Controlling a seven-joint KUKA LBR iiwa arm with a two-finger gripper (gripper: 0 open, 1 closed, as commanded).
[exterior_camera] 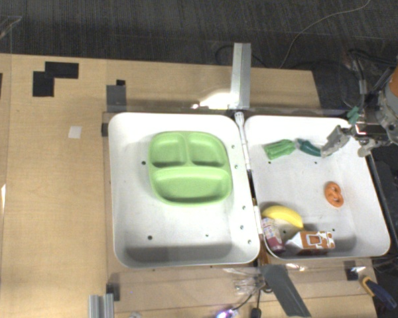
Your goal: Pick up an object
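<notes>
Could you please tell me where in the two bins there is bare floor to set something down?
In the right bin, bare floor lies between the green block, the orange piece and the banana. The near-left corner is crowded by the banana and packets. In the left bin, the green tray leaves a bare strip along the near wall.

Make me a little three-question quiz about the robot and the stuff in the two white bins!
1. True or false: the green divided plate lies in the left bin.
2. Which thing lies nearest the gripper: A) banana, B) teal object, C) orange object?
3. Fill in: the banana sits near the right bin's ____ corner, front-left or back-right.

Key: 1 true; 2 B; 3 front-left.
</notes>
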